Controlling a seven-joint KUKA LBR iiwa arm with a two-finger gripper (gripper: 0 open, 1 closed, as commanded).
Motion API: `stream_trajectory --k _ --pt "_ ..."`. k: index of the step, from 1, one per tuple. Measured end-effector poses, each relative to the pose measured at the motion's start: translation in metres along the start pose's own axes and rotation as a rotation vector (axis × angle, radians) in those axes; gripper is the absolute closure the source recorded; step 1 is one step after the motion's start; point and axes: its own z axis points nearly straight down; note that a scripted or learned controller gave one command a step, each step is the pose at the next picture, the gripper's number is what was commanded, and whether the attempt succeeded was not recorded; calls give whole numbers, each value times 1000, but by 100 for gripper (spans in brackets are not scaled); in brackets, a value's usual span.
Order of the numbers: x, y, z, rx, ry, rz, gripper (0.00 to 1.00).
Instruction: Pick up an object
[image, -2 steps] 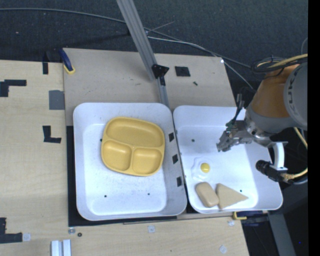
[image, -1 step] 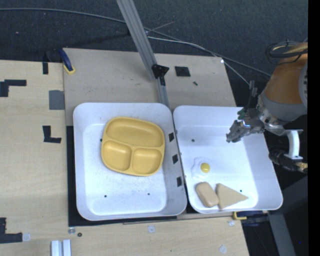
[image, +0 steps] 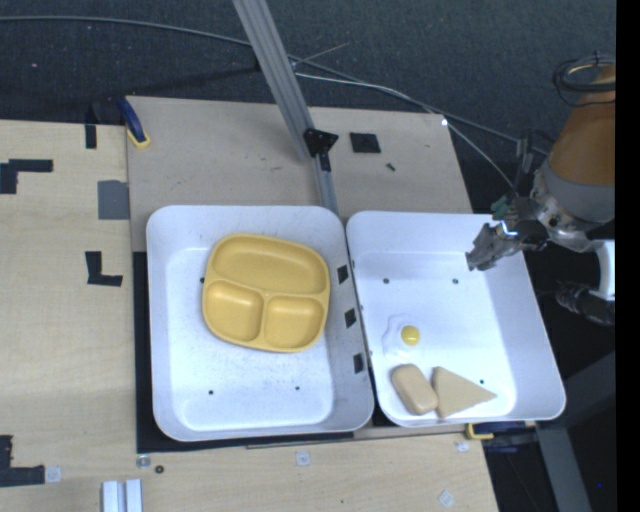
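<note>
Bread roll (image: 413, 389) well below pincer (image: 484, 254)

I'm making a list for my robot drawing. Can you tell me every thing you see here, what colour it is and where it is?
Divided plate: 1, yellow, in the left bin.
Small round piece: 1, yellow, middle of the right bin.
Rounded block: 1, tan, near edge of the right bin.
Wedge: 1, tan, beside the rounded block.
Bins: 2, white, side by side on the bench.
Arm: 1, orange band, at right.
Tool: 1, dark, over the right bin's far right corner.
</note>
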Motion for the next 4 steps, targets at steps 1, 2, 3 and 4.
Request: stream_trajectory --k 1,2,3,4 --pt "47 14 6 4 2 -4 100" --pt "102 13 19 5 1 -4 100" --pt "149 12 18 5 2 -5 100" --pt "212 23 24 5 2 -7 100"
